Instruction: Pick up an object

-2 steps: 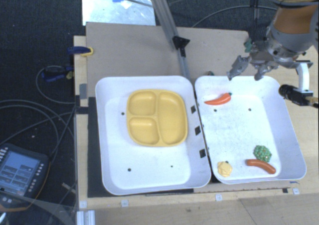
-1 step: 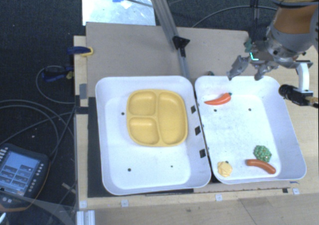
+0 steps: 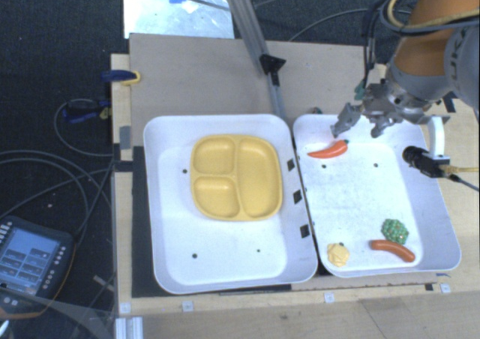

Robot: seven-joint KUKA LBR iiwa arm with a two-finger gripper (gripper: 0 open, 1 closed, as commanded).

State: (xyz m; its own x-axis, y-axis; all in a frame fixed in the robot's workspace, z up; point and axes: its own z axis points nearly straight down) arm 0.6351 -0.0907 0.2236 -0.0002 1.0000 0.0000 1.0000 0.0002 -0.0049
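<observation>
Camera view had the gripper [image 3: 363, 121] hanging over the right bin [image 3: 360, 202], its fingers spread apart and holding nothing. The red chili pepper [image 3: 328, 151] lay just below and left of it, long axis nearly level, stem end tilted up toward the nearer finger.

A yellow divided plate [image 3: 237, 178] with three compartments lies in the left white bin [image 3: 172, 255], near its middle. The right white bin [image 3: 442, 244] sits just beside it, the two touching along their inner edges. Both rest on a brown desk [image 3: 195, 75]. A grey pole [image 3: 247, 15] slants up from the desk behind the bins. On the dark floor to the left lie looped cables [image 3: 45, 172], and a handheld control pendant [image 3: 30, 262] with a lit screen sits at the lower left corner.
</observation>
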